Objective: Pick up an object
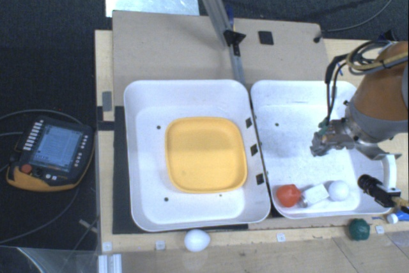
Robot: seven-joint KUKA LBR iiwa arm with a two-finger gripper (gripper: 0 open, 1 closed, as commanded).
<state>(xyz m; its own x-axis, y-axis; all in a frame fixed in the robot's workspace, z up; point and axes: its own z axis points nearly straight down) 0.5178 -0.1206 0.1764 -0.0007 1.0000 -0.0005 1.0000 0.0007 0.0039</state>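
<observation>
Tool (321, 142) above right bin (300, 105), grip state unclear; risks closing on air, well apart from red ball (288, 195) by the rim

Plate (206, 155) in left bin (137, 137), ball (288, 195) in right bin (281, 105)

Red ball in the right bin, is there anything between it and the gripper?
Nothing visible stands between them. The gripper is over bare bin floor in the right bin, and the red ball lies nearer the front wall, left of it. A white block and white ball sit to the red ball's right, beside the path rather than across it.
</observation>
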